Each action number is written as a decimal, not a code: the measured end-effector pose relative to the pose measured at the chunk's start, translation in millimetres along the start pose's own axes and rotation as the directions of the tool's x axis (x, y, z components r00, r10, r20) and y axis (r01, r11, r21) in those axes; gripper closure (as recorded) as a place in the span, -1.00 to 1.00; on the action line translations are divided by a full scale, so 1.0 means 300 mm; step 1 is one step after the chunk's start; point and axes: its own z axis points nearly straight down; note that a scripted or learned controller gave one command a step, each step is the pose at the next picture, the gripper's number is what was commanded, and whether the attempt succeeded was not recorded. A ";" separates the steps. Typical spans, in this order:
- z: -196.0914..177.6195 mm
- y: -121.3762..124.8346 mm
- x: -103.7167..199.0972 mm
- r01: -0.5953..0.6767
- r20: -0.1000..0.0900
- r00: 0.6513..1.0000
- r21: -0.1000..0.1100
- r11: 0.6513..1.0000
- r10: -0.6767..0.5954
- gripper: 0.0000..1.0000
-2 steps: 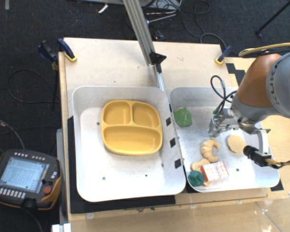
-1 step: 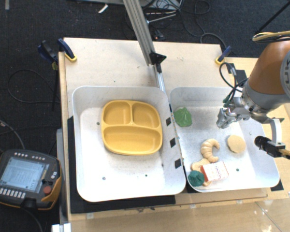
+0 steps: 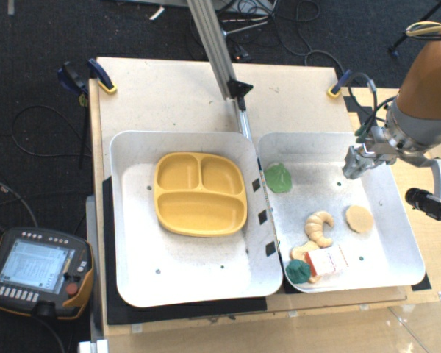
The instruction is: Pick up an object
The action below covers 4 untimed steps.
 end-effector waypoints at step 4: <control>-0.045 0.152 0.556 0.006 -0.005 1.000 0.004 1.000 -0.006 1.00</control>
